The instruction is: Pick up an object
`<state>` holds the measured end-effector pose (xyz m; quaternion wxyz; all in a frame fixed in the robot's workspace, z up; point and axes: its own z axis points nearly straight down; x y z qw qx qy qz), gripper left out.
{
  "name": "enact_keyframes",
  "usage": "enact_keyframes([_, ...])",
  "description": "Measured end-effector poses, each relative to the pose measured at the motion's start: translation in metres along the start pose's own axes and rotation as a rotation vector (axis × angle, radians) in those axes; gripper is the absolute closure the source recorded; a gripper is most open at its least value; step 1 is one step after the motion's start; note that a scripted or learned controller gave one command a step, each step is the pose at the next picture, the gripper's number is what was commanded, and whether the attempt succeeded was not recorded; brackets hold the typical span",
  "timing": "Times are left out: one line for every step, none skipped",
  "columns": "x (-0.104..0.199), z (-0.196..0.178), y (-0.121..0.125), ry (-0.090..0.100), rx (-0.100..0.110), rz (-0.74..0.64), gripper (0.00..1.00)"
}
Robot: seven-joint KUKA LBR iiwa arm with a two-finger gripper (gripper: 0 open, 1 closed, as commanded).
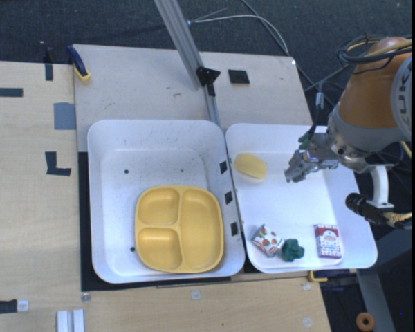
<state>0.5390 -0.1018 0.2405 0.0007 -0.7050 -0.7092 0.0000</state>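
The yellow lump [250,166] looks light, smooth and rounded; pinch across its middle. End effector [295,173] state: cannot tell.

A smooth, glossy yellow plastic divided plate [179,228] sits in the left bin [111,185], whose matt white plastic looks speckled and scuffed. Just left of the dull grey metal gripper [296,173], a matt, pale yellow lump [250,166] rests on the right bin [346,254], a cleaner white plastic. Nearer the camera lie two printed packets [267,241] [328,241] and a dark green, soft-looking piece [292,250]. The bench [28,206] looks like pale, unvarnished wood.
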Motion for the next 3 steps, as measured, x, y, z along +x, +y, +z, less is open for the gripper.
enact_keyframes([0.055, -0.007, -0.004, 0.000, 0.001, 0.000, 1.00])
enact_keyframes([0.101, -0.001, -0.019, -0.001, 0.002, 0.003, 1.00])
enact_keyframes([0.154, 0.011, -0.031, -0.001, 0.003, 0.001, 1.00])
